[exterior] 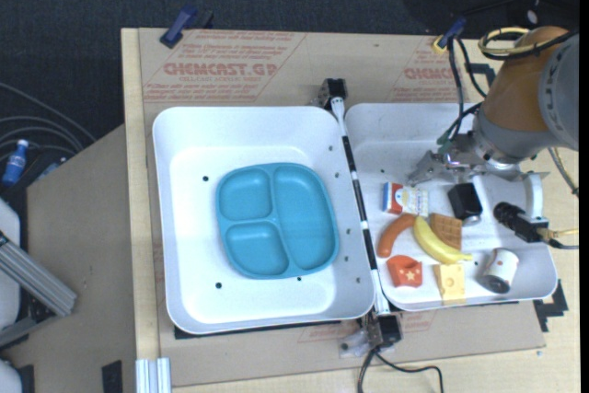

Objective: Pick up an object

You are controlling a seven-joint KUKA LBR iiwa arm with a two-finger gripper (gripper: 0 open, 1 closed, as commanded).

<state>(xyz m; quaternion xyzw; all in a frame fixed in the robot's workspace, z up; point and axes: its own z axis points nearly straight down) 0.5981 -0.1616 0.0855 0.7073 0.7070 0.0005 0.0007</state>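
Left bin (175,225) holding a blue divided plate (276,219); right bin (386,120) holding toy foods beneath the grey arm (529,97); banana (434,240), sausage (396,234), red piece (405,271) and cheese wedge (450,280) clustered near the front, just below the gripper (433,166); small carton (405,198) lying closest, immediately beneath the gripper; how far the gripper is open cannot be told, and nothing visibly held.

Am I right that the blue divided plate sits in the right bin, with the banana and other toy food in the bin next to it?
Not quite. The camera view shows the blue divided plate in the left bin, not the right one. The banana and the other toy food do lie in the bin next to it, the right bin.
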